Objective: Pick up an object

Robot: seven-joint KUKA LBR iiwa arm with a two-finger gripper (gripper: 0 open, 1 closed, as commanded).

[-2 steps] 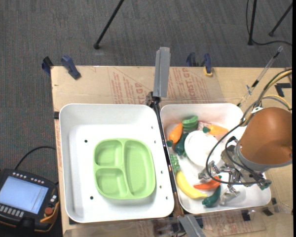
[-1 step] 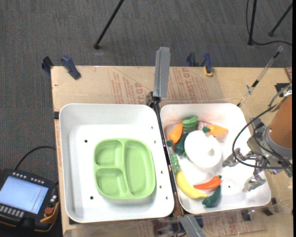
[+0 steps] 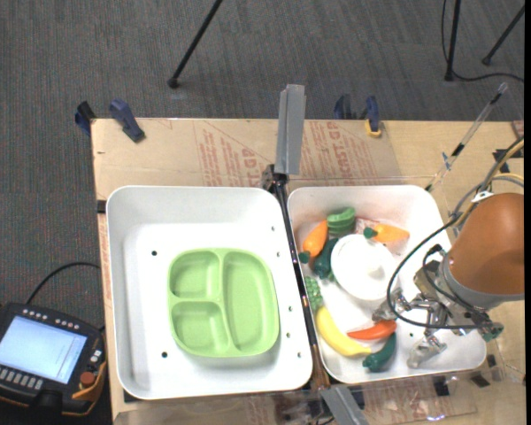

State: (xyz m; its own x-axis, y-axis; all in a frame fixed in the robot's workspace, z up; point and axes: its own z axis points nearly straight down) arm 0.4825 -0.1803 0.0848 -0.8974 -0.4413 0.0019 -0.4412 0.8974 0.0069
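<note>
While the arm is reaching in from the right edge, this is how things are sitting:

arm: grey wrist with the orange band [image 3: 488, 242] is hanging over the lower right corner of the right bin [image 3: 422, 200].
jaws: the gripper [image 3: 427, 326] is sitting low in the right bin's lower right area, metal fingers [image 3: 425, 352] pointing down toward the bin floor. Can't tell how wide the jaws are standing, it's all a tangle of metal and cable, and nothing is showing between them.
right bin stuff: a white bowl [image 3: 363, 268] is lying in the middle, an orange carrot [image 3: 314, 237] and a green ribbed piece [image 3: 340, 220] up top left of it, another orange piece [image 3: 388, 233] at upper right.
closest to the jaws: a red pepper [image 3: 373, 331] is lying just left of the gripper, a yellow banana [image 3: 338, 335] farther left, and a dark green veggie [image 3: 381, 355] just below the pepper.
left bin [image 3: 142, 220]: it's holding a light green divided plate [image 3: 223, 303], lying flat at centre.
worktop [image 3: 203, 153]: brown board under both bins, blue clamps [image 3: 124, 119] gripping its top edge.
lower left of the frame: a teach pendant [image 3: 40, 355] is sitting on the floor, screen lit.
</note>
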